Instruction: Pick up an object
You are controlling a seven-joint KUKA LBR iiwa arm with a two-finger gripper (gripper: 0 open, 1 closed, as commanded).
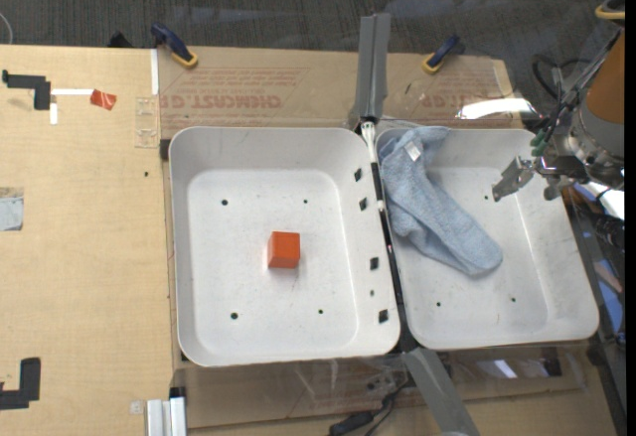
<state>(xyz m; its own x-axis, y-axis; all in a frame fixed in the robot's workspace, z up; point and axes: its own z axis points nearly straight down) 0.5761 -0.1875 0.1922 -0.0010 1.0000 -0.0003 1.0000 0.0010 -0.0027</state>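
Two-finger gripper [519,178] hanging over right white bin [556,325], fingers probably spread, pinching nothing. Crumpled blue-grey cloth [437,211] nearby; small orange block [284,249] in left white bin [199,325], untouched.

The arm [608,96] comes in at the right edge of the camera view, with only its lower part in frame: a broad orange-brown band above a grey wrist hung with cables. From the wrist the pincer [519,178] reaches out leftward and slightly down. One slim grey finger [507,182] slants down to the left, its tip free. Nothing sits between the fingers.
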